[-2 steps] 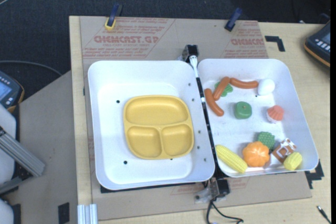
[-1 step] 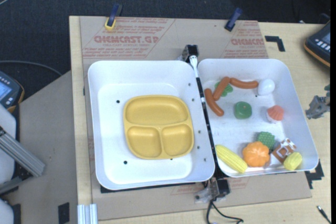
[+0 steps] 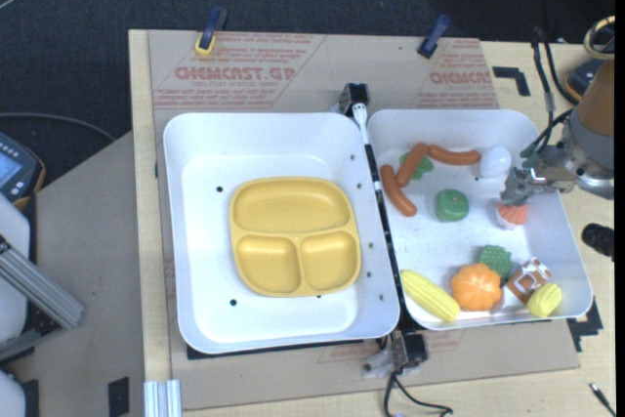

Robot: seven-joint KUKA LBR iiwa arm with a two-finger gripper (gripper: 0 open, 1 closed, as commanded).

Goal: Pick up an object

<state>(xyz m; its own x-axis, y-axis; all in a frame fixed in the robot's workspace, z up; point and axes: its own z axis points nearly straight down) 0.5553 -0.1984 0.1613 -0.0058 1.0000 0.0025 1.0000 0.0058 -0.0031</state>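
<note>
Corn [image 3: 430, 295], yellow, lies at the near rim of the right bin [image 3: 566, 239], at about 7 o'clock in that bin. Just to its right sits an orange [image 3: 476, 287], with broccoli [image 3: 496, 260] touching it at 1 o'clock. Continuing toward 4 o'clock along the near rim come a small brown-and-white block [image 3: 527, 280] and a lemon [image 3: 545, 299].

At mid-bin rests a green round piece [image 3: 451, 204]. At 10 o'clock from it lie two sausages: one [image 3: 397, 190] runs along the bin's left wall, the other [image 3: 454, 154] lies near the far wall at 12 o'clock. Between them, a third orange-red link [image 3: 412, 161] slants over a small green leafy piece [image 3: 421, 168].

A white round object [image 3: 496, 161] sits at 2 o'clock in the bin. Just beside it, toward 4 o'clock, a pink-orange object [image 3: 512, 214] stands directly beneath the gripper [image 3: 519, 191]. The gripper reaches in from 3 o'clock, its dark fingers close over the top of that object; whether they are clenched on it or released cannot be told at this resolution.

Left bin [image 3: 195, 210] holds a yellow three-compartment tray [image 3: 293, 235], centred. Both bins stand on a brown board [image 3: 146, 132] fixed with clamps [image 3: 209, 32] at its far edge.
</note>
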